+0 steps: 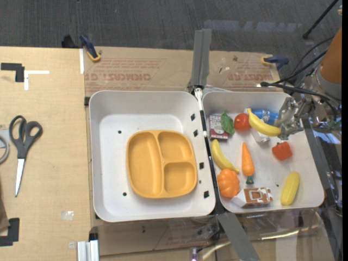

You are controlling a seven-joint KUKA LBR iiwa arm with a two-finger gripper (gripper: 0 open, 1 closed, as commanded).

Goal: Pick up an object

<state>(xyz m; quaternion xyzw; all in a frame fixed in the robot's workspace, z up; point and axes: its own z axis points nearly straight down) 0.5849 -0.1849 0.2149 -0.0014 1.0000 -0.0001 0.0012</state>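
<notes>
Yellow plastic fruit dominates the right bin: two bananas and one corn cob. One banana lies curved near the back of that bin, its right end just beside the end effector, which reaches in from the right rim; whether the fingers are parted or closed I cannot tell, and I cannot tell whether anything sits between them. The second banana lies along the bin's left wall. The corn cob rests near the front right corner.

Also in the right bin are one carrot, one small orange pumpkin, one red tomato, one red-orange pepper-like piece just below the end effector, one small printed carton at the front, one packet with a green leaf at the left, and one blue item behind the curved banana.

The left bin holds one orange three-compartment tray. One pair of scissors lies on the wooden surface well to the left.
</notes>
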